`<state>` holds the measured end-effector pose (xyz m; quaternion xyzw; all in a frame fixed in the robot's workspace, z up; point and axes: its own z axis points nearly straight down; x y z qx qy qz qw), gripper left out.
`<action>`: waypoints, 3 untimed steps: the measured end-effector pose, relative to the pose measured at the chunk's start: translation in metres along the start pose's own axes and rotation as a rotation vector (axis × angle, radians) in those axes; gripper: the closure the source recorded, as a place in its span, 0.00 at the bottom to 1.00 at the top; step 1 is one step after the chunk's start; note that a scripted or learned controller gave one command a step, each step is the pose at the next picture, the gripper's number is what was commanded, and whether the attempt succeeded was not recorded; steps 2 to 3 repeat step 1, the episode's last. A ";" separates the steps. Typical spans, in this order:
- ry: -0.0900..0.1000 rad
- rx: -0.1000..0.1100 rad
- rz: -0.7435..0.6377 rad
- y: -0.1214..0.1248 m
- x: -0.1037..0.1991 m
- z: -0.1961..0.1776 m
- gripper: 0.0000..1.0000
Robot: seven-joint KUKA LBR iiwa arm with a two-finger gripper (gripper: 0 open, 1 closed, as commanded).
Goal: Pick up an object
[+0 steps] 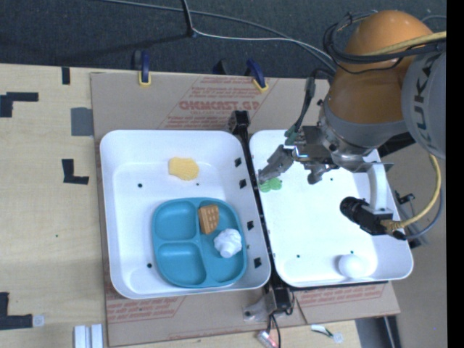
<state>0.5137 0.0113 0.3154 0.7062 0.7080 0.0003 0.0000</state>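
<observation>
You get even, bright overhead light; mild glare on white bins [119,165]; soft shadows; slight blur toward 3 o'clock.

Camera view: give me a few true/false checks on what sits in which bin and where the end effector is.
1. The blue tray lies in the left bin. True.
2. The yellow item rests inside the tray. False: it lies on the bin floor, beyond the tray.
3. A small green object sits in the right bin, near the divider. True.
4. The white ball is in the left bin. False: it is in the right bin's near corner.
5. The end effector is over the left bin. False: it is over the right bin, by the green object.
</observation>
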 end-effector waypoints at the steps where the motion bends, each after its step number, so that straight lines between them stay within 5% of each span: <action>1: 0.000 0.001 -0.002 0.007 0.044 -0.009 0.00; 3: 0.000 0.001 -0.002 0.007 0.044 -0.009 0.00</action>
